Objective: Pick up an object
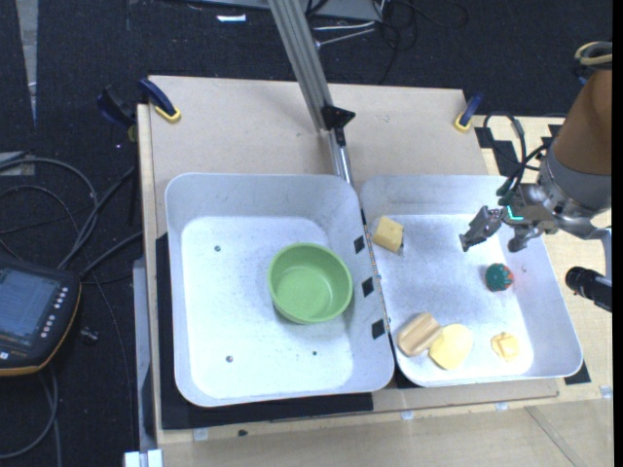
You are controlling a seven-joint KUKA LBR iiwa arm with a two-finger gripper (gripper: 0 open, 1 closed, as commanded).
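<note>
- The hand [498, 228] hovers over the right bin [545, 305], fingers spread apart with nothing between them.
- Just below it sits a small green-and-red ball [499, 277], the nearest thing to grab, lying apart from the rest.
- Risk here, as I read it: the ball is round, so an off-centre descent could knock it rolling and the fingers would close on air.
- Further out: a yellow cube [388, 233] near the divider, a tan bread-like piece [418, 333] touching a yellow round piece [451, 346], and a small yellow toy [504, 344] by the front rim.
- Nothing blocks the ball.
- In the left bin [200, 261], a green bowl [311, 282] sits well away.
</note>
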